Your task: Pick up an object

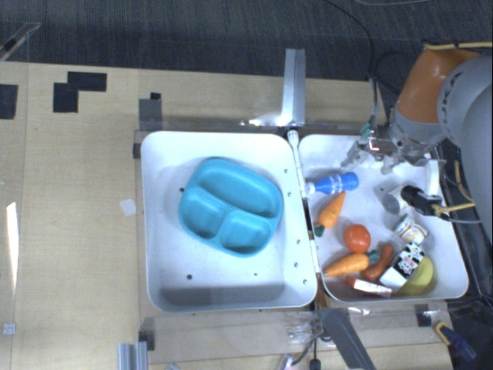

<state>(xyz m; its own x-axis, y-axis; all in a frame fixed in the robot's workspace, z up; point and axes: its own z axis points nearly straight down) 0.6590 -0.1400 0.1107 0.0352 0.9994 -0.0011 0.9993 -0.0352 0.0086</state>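
Camera view: the grey arm with its orange band reaches in from the right, and its gripper [375,151] hangs over the far part of the right-hand shallow white bin [461,284]; whether the jaws are released or clenched I cannot tell, and nothing is visibly grasped. The nearest candidate, a blue-and-white plastic bottle [332,183], lies on its side just beside the dividing wall; a rounded body there could roll or slip out of a pinch, and the wall may block one side. Nearer the camera, a carrot-shaped orange toy [331,210], a red tomato-like ball [357,237] and a yellow banana [418,277] crowd together; a descent there risks nudging neighbours. The left bin [166,295] holds a blue divided plastic tray [229,204], well apart.
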